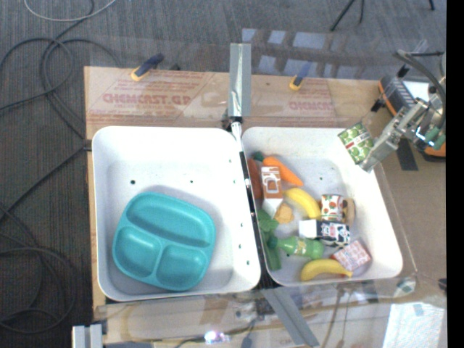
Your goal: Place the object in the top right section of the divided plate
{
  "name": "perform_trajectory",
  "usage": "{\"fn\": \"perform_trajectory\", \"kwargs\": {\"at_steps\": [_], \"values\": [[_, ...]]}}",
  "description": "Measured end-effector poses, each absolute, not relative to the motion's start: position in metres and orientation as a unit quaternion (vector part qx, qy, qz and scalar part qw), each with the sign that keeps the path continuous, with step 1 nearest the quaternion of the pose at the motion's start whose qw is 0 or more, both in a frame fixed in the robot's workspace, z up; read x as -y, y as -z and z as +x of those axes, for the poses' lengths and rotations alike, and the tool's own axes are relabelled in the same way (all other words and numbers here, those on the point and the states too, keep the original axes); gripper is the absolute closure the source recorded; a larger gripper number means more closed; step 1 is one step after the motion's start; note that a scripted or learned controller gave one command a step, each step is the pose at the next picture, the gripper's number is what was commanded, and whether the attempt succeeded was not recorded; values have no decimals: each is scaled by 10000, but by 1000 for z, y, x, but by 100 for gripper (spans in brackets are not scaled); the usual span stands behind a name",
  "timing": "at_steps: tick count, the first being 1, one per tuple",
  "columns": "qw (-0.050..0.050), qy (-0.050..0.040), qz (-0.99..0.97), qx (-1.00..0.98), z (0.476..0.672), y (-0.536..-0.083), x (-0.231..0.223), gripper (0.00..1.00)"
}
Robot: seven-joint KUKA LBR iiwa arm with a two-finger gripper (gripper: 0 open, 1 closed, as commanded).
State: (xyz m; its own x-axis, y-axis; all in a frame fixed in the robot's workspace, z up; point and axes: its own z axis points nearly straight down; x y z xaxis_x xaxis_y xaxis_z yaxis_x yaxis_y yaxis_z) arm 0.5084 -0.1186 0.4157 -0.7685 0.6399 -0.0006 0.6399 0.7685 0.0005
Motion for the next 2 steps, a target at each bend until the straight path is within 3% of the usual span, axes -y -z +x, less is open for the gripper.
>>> {"fn": "perform_trajectory", "kwargs": {"at_steps": [1,2], "values": [[-3,5,3307,-9437,485,-305,135,100],[15,8,2592,-9658,506,-434,178,100]]}}
